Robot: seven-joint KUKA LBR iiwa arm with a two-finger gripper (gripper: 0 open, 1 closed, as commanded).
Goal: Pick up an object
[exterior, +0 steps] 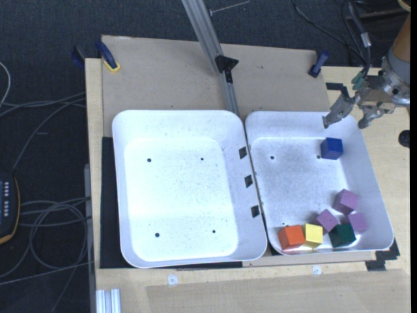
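My gripper (pixel 347 118) hangs over the far right corner of the right bin (pixel 287 175), fingers spread open with nothing between them. A blue cube (pixel 331 148) lies in the bin just below and slightly left of the fingertips. Along the bin's near right corner sit an orange cube (pixel 292 236), a yellow cube (pixel 314 233), a dark green cube (pixel 341 235) and three purple cubes (pixel 346 201), close together.
The left bin (pixel 176 188) sits beside the right one, with black clips on the shared rim. A slanted metal rail (pixel 208 38) crosses the bench at the back. Blue clamps hold the bench's far corners. Cables lie on the floor at left.
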